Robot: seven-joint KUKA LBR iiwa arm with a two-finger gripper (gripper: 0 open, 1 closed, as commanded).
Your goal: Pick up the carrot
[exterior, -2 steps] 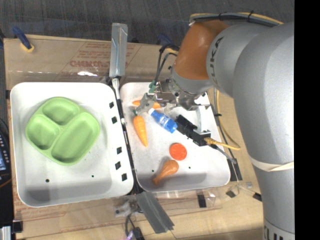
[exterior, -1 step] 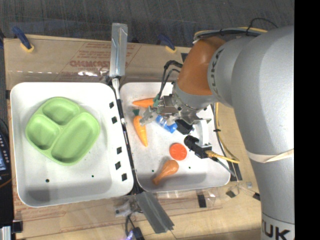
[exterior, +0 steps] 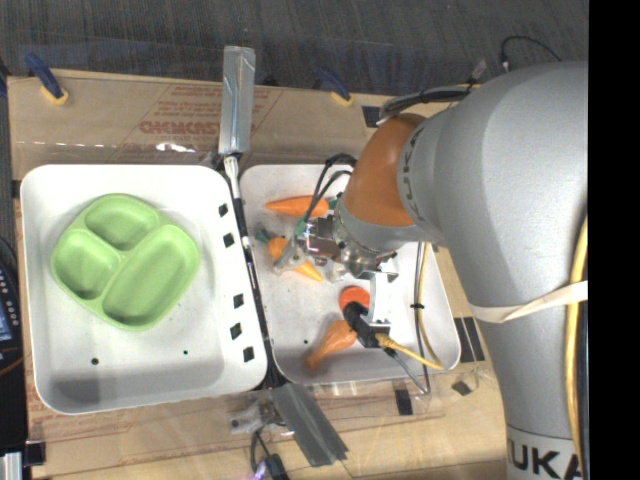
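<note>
Carrot (exterior: 293, 206) lay at the right bin's (exterior: 432, 353) far left, probably light, stiff, smooth; mid-body grip seemed best. Gripper (exterior: 300, 251) hovered just near it, state impossible to tell.

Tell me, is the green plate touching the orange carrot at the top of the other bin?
Apart. The camera view shows the green three-part plastic plate in the left white bin and the long orange carrot in the right bin, with the bin walls between them.
</note>
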